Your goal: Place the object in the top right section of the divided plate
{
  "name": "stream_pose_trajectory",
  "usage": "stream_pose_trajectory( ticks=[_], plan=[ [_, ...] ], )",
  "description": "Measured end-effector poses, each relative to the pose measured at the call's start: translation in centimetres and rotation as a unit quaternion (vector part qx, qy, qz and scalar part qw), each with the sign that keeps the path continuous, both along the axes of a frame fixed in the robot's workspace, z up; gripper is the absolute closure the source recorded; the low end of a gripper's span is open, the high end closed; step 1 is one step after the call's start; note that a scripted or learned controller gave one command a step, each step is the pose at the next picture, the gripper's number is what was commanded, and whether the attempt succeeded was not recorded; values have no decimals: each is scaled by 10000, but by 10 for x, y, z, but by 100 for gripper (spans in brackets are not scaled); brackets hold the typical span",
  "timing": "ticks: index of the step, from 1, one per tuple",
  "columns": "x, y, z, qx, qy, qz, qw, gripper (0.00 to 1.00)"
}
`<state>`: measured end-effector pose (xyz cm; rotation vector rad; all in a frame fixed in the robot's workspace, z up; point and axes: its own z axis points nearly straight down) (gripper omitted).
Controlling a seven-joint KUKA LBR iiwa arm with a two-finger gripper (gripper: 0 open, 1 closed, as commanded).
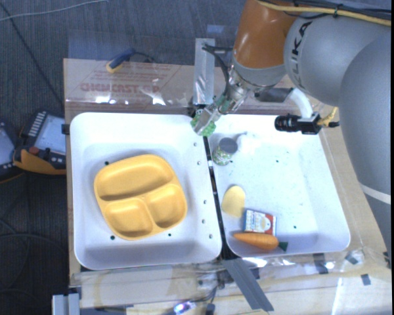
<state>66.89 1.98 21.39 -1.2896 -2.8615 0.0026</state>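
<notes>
Looking from the near edge, we see a carrot (pixel 256 241) lying along the front wall of the right bin (pixel 315 176), with a small red and white box (pixel 259 222) just behind it and a pale yellow slice (pixel 234 201) beside the box toward the divider. Farther back sits a small jar (pixel 223 151) near the bin's left wall. In the left bin (pixel 85 143), the yellow divided plate (pixel 140 195) rests tilted. At the back, over the divider, our gripper (pixel 205 121) hangs with something green at its tip; we cannot tell whether its fingers pinch it.
</notes>
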Motion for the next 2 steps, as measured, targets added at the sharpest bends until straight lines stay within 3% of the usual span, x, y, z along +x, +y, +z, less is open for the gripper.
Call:
stream_pose_trajectory(
  ticks=[1,2],
  plan=[
    [-10,47,10,15,-4,2122,9772,100],
    [-15,102,96,19,-20,3696,9292,100]
  ],
)
